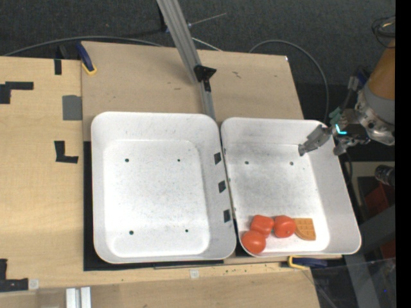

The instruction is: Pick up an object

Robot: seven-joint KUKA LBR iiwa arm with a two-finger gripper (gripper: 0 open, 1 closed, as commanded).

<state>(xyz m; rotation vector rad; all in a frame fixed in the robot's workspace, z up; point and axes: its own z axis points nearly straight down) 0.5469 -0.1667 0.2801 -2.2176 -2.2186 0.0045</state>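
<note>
Three red-orange tomato-like pieces lie bunched in the near corner of the right bin, with a tan waffle-like piece touching them on the right. My gripper hangs over the far right edge of that bin, well away from the objects. Its grey fingers point left and down over the bin, and nothing shows between them.
The left bin sits beside the right one, their rims meeting in the middle. A slanted metal pole crosses the bench at the back. Black tape marks lie on the wooden bench at the left.
</note>
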